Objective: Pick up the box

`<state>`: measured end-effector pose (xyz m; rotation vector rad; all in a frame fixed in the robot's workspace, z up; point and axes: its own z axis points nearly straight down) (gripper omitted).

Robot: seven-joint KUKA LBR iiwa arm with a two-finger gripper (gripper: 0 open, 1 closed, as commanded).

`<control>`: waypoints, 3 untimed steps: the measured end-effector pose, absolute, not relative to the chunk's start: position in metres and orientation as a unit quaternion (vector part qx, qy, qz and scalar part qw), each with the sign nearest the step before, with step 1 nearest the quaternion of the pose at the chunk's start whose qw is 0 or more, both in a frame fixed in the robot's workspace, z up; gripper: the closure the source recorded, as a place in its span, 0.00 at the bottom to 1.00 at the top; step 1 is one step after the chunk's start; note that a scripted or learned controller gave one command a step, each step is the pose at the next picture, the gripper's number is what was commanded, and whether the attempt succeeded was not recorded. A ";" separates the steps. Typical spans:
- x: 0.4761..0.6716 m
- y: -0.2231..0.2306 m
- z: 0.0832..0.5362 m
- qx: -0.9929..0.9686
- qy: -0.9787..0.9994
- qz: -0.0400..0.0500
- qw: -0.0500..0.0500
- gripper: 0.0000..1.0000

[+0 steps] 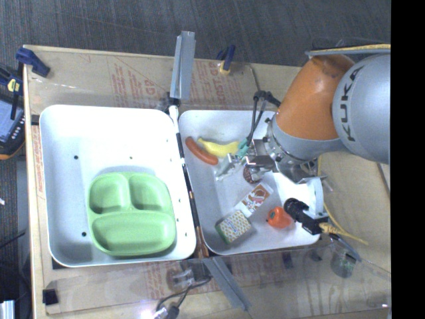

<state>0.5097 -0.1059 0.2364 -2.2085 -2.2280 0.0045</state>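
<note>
A small box (234, 226) with a speckled green and white pattern lies near the front edge of the right bin (206, 198). Just above it lies a flat red and white packet (256, 197). My gripper (227, 169) hangs over the middle of the right bin, pointing left. It is just below a yellow banana (219, 147), well above the patterned box and apart from it. Nothing shows held in it.
An orange-red sausage (200, 151) lies beside the banana at the back of the right bin. A small orange-red fruit (278, 218) sits at the front right. A green divided tray (131, 212) rests in the left bin (60, 145). The arm covers the right bin's right side.
</note>
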 end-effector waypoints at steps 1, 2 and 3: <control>0.598 -0.133 0.169 -0.663 -0.749 0.001 0.001 0.00; 0.620 -0.104 0.106 -0.685 -0.729 0.000 -0.003 0.00; 0.601 -0.148 0.146 -0.566 -0.825 0.000 0.000 0.00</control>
